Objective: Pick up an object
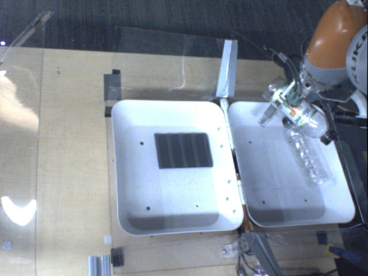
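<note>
Gripper (275,109) over right bin (259,154) (far edge); fingers' state unclear; dark pad (183,150) in left bin (132,171)

The arm (339,36) was cut off by the picture's edge at three o'clock. The gripper (275,109) was too small and cluttered to read its fingers. A clear plastic object (307,154) in the right bin (253,171) was too faint to identify.

Even overhead light, glare patches on the left bench (17,206), soft shadows inside bin walls, slightly grainy
</note>
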`<state>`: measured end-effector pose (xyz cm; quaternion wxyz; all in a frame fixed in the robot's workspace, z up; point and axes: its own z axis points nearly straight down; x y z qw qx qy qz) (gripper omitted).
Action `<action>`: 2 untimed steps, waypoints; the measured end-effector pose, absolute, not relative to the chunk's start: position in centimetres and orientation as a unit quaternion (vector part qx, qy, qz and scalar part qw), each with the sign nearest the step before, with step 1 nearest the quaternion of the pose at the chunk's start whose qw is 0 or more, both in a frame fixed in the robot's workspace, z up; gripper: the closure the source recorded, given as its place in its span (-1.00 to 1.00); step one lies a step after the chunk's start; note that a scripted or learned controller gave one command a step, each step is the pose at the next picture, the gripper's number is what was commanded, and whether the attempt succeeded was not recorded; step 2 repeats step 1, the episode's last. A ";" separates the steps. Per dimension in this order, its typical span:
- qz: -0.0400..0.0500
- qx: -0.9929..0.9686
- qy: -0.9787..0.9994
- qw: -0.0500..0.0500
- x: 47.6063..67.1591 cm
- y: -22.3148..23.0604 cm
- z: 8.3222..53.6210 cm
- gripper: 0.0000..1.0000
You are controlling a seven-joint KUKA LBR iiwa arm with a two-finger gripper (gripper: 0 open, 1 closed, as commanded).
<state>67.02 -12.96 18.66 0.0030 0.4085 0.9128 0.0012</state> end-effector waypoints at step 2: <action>0.001 0.351 0.936 0.003 66.5 -9.8 19.4 1.00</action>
